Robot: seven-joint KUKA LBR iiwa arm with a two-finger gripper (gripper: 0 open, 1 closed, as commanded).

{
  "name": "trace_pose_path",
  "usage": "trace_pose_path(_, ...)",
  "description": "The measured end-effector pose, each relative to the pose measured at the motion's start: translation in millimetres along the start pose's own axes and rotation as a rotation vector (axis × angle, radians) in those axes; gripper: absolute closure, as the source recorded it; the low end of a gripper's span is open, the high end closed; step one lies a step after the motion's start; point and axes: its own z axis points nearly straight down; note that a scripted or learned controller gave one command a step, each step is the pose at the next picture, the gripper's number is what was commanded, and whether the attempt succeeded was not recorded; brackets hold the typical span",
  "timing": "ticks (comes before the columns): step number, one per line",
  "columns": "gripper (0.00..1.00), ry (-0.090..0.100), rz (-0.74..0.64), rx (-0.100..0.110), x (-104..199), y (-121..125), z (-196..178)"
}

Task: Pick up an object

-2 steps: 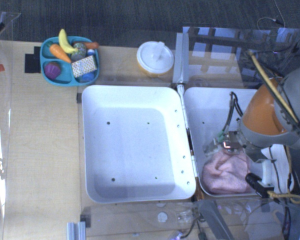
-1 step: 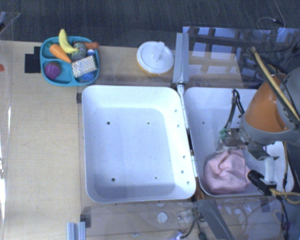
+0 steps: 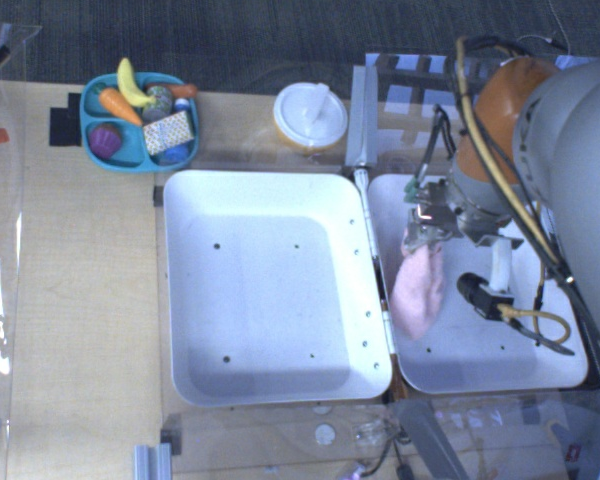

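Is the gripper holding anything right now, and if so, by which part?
It appears so: the pink cloth hangs from the gripper over the right bin, pinched at its upper end, with the rest drooping below.

The two bins (image 3: pixel 265 288) look like smooth, matt white plastic. The table (image 3: pixel 75 298) shows pale wood grain. A pink cloth (image 3: pixel 418 290) looks soft and matt. The arm's shell (image 3: pixel 575 138) is glossy grey.
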Motion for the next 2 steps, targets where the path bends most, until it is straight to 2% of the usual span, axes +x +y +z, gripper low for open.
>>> trace_pose_path(1,1.0,-0.001,-0.252,0.001,-23.4,16.6,-39.6)
trace_pose_path(2,0.0,-0.001,-0.253,0.0,-23.0,16.7,-39.7)
